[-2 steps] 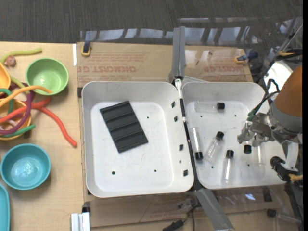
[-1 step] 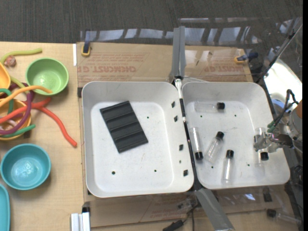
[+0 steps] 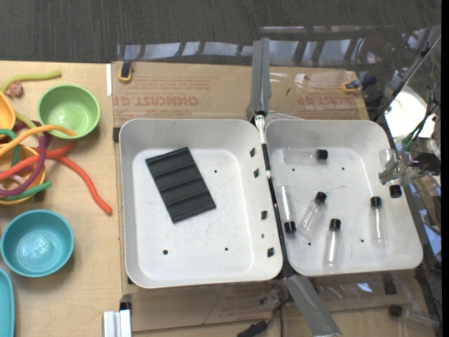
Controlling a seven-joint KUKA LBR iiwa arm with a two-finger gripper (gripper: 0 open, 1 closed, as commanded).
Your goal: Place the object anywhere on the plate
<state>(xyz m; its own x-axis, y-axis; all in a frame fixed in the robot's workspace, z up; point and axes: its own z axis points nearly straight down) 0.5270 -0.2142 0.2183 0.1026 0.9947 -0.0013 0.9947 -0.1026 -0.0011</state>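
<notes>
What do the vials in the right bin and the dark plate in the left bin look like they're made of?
The vials look like clear glass or plastic with black caps: the white bin shows through their bodies. Which of the two, I can't tell. The dark plate looks like matte black plastic or rubber, ribbed in bands, with little shine.

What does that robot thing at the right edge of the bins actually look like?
It is hard to make out. The pincer looks like a small cluster of pale silvery metal parts with a dark tip, above the right bin's right wall. Thin rods slant away behind it, with a green cable alongside.
</notes>
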